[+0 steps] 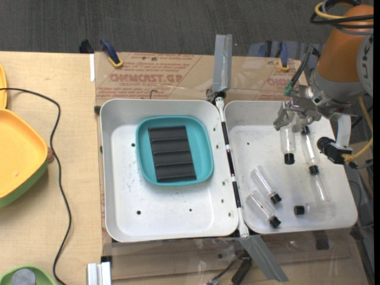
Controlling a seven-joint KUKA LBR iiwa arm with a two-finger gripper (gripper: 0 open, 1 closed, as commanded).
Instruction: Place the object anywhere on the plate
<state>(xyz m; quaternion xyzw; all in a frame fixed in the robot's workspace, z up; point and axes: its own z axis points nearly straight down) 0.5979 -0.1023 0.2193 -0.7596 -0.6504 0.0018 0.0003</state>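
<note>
Hovering over the right bin (338, 209), the gripper (300, 162) hangs with fingers spread, pinching nothing (likely lining up a grab). 2 clear vials (264, 195) lie below; the teal plate (175, 151), their destination, waits in the left bin (119, 206).
</note>
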